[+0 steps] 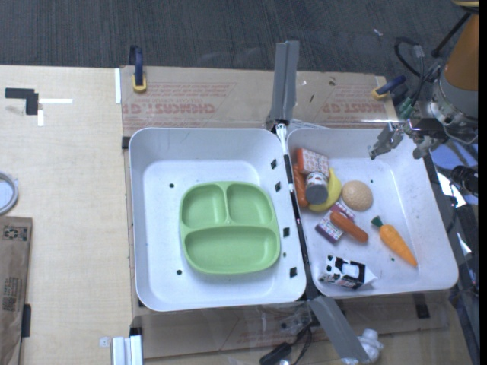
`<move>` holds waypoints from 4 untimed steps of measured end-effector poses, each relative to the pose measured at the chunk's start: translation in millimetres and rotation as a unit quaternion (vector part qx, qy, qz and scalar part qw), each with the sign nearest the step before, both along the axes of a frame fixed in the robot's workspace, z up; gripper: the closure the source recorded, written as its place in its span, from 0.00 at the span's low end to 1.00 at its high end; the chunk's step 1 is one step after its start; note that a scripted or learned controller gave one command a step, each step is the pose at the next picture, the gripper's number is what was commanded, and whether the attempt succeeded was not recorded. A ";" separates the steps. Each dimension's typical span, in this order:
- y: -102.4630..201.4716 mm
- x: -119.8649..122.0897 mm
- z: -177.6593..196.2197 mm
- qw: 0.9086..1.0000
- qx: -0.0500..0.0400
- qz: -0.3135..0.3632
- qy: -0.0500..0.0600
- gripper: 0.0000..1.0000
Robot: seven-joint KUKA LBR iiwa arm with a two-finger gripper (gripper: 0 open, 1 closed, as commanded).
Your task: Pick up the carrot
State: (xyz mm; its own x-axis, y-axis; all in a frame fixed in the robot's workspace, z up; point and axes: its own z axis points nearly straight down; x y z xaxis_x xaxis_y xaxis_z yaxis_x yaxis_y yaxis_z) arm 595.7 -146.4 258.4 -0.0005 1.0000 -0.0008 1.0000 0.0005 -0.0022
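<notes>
Far off to the left of my pincer sits the green divided plate [228,228] in the left bin [144,204], nothing I need. Nearer, below and left of my pincer, the right bin [426,280] holds a crowded cluster: a red packet [312,160], a banana [329,192], a round bun [357,195], a red sausage [350,227] and a small purple box [329,230], with a black-and-white carton [346,272] lower still. The carrot [396,243] lies below my pincer, slanted, apart from the sausage but close to the bin's right wall. My pincer [401,138] hangs over the bin's upper right corner; I cannot tell its opening. My worry: coming down askew to the carrot's slant, I could nudge it against the wall or close on nothing.
</notes>
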 end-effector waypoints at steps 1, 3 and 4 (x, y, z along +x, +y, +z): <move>-33.3 -46.1 -98.3 0.992 0.001 0.123 0.000 0.00; -58.5 -86.5 -153.7 0.986 0.001 0.165 -0.001 1.00; -32.8 -30.4 -58.7 0.987 0.000 0.162 -0.001 1.00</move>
